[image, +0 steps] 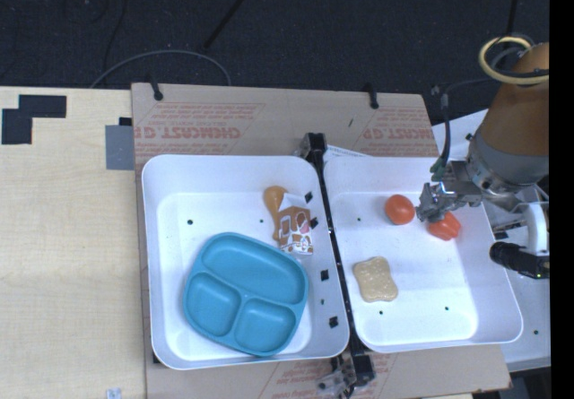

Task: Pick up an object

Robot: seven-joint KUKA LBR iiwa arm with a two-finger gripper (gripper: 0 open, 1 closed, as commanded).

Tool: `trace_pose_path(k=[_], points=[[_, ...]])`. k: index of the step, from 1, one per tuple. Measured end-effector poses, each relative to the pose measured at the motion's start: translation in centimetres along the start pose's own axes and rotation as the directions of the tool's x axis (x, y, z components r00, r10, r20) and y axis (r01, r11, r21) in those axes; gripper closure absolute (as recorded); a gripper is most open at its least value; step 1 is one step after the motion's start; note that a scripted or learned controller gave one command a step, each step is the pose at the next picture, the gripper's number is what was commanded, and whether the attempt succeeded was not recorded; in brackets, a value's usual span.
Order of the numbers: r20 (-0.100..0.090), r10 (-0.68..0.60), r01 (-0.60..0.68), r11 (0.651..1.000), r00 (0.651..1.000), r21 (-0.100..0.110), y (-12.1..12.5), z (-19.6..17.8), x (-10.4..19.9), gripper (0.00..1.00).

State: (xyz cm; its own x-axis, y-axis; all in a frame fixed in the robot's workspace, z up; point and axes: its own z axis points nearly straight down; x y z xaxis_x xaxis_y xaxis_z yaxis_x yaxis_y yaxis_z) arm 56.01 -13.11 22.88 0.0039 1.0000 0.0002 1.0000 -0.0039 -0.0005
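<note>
Tomatoes: one lies loose in the right bin, a second sits touching my gripper. I cannot tell how its fingers stand. I judge the grasp under way; next comes a clean lift.

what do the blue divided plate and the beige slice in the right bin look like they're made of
The blue divided plate looks like moulded plastic: one even colour, smooth rounded compartment walls, a soft sheen. The beige slice looks like a toy bread piece, probably plastic or foam; its surface is matte and slightly mottled with a rounded edge, but the view is too coarse to tell which.
</note>
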Motion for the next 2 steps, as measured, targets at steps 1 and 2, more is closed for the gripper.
trace_pose_path(k=[1,2], points=[[-0.003,-0.008,0.008,1.000,1.000,0.003,-1.1,-0.9,5.0,1.00],[-0.003,-0.010,0.010,1.000,1.000,0.004,-1.4,-0.8,11.3,1.00]])
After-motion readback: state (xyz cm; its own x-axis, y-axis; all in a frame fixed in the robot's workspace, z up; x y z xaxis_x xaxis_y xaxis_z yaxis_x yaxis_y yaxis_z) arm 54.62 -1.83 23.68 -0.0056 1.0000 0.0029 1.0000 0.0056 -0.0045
